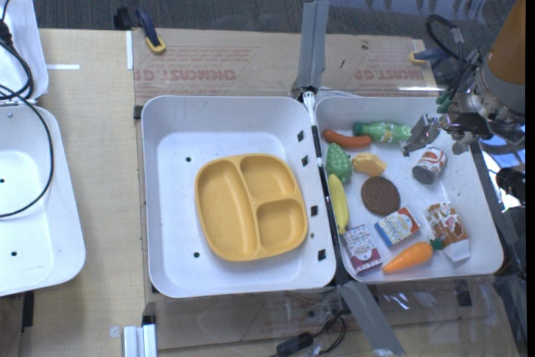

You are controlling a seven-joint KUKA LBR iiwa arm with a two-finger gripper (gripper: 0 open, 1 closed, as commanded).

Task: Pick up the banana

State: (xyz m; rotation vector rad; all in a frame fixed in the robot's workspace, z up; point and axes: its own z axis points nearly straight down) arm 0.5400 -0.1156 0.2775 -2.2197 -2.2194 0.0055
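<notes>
Carrot (409, 257) frontmost; banana (338, 201) at bin's left wall, well apart from jaws.

Arm (512, 46): we see an orange band.
Cables (451, 38): black loops.
Gripper (435, 134): grey metal.

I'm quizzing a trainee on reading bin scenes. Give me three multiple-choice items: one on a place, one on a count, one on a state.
1. Where does the banana lie?
A. on the yellow plate
B. along the right bin's left wall
C. outside both bins

2. How many compartments has the yellow plate?
A. two
B. three
C. five

3. The gripper is
A. above the right bin, apart from the banana
B. touching the banana
C. over the left bin

Key: 1 B, it lies beside the wall; 2 B, three hollows show; 3 A, it hangs near the can.
</notes>
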